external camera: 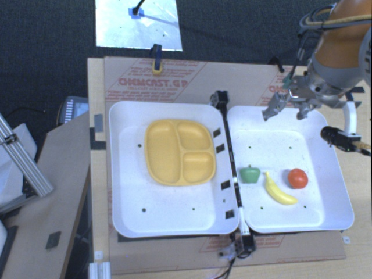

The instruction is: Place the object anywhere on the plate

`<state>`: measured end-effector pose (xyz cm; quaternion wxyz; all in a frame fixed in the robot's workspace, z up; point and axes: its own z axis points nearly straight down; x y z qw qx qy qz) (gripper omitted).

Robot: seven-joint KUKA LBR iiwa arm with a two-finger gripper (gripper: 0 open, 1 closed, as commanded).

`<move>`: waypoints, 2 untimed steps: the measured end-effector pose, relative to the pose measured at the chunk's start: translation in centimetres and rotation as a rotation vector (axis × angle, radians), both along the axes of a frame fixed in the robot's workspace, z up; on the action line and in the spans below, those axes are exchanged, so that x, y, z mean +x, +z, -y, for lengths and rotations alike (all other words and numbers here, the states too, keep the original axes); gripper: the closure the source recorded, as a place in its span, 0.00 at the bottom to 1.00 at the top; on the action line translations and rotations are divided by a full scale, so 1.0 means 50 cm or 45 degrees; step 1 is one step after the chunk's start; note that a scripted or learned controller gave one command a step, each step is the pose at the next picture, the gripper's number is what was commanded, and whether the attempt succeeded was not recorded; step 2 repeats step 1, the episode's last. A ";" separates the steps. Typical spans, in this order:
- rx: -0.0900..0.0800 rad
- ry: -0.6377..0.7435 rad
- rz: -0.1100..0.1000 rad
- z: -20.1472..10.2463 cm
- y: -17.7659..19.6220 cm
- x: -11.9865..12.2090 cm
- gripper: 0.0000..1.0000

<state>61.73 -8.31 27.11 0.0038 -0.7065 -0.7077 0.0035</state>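
You would have seen the two-finger gripper (287, 108) hanging above the far edge of the right-hand shallow white bin (331, 214), its two grey fingers (271, 109) spread apart with clear space between them and nothing held. Above it rose the grey arm with its orange band (344, 31), coming in from the right side of the bench.

Take the small green pepper-shaped toy (250, 174) as your landmark. It lay on the floor of the right-hand bin, close to the black divider (228, 156) that separates the two bins. Just to its right lay the yellow plastic banana (279, 190), slanting away and toward the near side of the bin, its upper end close by the pepper but, as far as you could judge, not touching it. Beyond the banana, further right of the pepper, sat the round red tomato-like toy (297, 178), near the banana's middle yet apart from it. All three lay well short of the gripper, which stood farther back and to the right of the pepper.

To the left of the pepper, across the divider, the yellow three-compartment plastic plate (179, 152) rested flat in the middle of the left-hand white bin (125, 208). Its compartments held nothing.
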 end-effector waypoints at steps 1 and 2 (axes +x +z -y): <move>-0.001 0.002 0.015 0.000 0.014 0.004 0.00; -0.001 0.002 0.015 0.000 0.014 0.004 0.00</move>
